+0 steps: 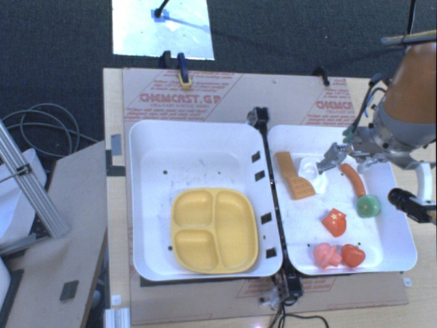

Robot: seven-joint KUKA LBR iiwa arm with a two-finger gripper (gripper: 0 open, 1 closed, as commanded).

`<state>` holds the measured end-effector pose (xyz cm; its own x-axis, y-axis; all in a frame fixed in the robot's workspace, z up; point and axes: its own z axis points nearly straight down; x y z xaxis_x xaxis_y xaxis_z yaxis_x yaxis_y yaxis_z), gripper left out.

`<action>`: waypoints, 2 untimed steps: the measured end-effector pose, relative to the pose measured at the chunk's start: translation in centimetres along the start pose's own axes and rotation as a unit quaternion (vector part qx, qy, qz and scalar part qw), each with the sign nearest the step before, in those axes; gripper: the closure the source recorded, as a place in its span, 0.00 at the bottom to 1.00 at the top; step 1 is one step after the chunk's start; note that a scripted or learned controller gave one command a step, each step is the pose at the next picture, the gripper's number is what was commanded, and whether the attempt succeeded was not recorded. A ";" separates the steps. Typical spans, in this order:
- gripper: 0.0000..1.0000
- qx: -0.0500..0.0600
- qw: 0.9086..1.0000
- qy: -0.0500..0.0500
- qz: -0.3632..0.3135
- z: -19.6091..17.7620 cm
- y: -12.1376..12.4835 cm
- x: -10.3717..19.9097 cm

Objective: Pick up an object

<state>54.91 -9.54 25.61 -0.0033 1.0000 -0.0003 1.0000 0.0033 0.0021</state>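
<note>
A: How far along is the pick?

B: Barely begun, I'd judge. The end effector (332,157) hangs over the right bin (403,251), toward its twelve o'clock side, just above a white object (315,173).

A: Holding anything?

B: Nothing shows between its tips; how wide they stand I can't tell.

A: Candidates?

B: An orange spatula-like piece (293,176) at nine o'clock of the end effector, a carrot (355,181) and green ball (369,206) at four, red and pink toys (339,255) at six. The yellow divided tray (213,229) sits in the left bin (147,251). Descent, closing and lifting all remain.

Bright, even overhead light washes out the white bins (205,132); overall focus is slightly soft.
</note>
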 end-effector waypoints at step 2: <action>1.00 -0.001 1.000 0.000 0.001 9.8 -6.1 -0.4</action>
<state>48.88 -9.99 15.82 -0.0019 1.0000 -0.0002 1.0000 0.0019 0.0040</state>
